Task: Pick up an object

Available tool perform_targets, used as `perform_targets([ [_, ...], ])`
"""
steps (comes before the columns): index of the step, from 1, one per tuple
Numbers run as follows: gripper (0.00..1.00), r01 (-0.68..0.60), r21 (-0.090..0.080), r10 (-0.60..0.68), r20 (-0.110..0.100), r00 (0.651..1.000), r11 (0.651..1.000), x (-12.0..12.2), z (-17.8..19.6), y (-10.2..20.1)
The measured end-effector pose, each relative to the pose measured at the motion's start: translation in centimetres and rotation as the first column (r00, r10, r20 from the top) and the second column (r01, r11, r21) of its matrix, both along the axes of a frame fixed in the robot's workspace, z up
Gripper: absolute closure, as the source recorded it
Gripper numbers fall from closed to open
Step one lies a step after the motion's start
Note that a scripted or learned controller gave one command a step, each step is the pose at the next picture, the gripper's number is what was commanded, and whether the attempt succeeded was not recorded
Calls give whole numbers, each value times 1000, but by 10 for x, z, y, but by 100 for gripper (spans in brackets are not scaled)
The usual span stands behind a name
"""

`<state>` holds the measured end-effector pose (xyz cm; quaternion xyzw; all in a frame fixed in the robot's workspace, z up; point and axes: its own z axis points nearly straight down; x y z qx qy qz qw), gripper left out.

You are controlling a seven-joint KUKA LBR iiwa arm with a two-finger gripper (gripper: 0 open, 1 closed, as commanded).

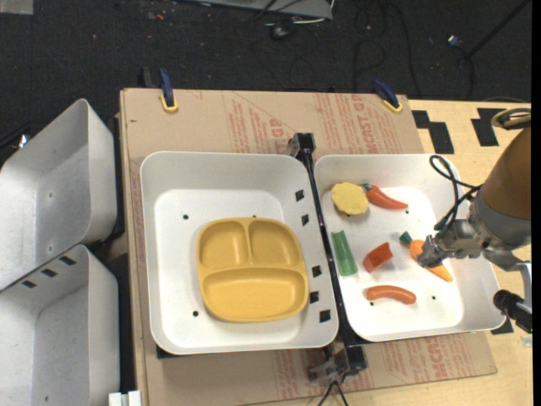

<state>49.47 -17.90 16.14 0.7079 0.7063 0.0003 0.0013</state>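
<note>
- Gripper [433, 252] is being held low over the right bin [473, 315], just at an orange carrot-like piece [439, 269], seemingly so that a grasp can be tried; whether it is open or closed cannot be told.
- Other candidates are being left lying apart in that bin: a yellow round piece [349, 199], a green stick [342, 253], a red block [377, 256].
- A yellow divided tray [252, 269] is being kept in the left bin [169, 227], away from the reach.
</note>
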Motion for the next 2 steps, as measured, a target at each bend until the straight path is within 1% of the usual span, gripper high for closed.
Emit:
perform_targets([
  [2,100,-5,-2,5,3,1000,1000,-14,114,-3],
])
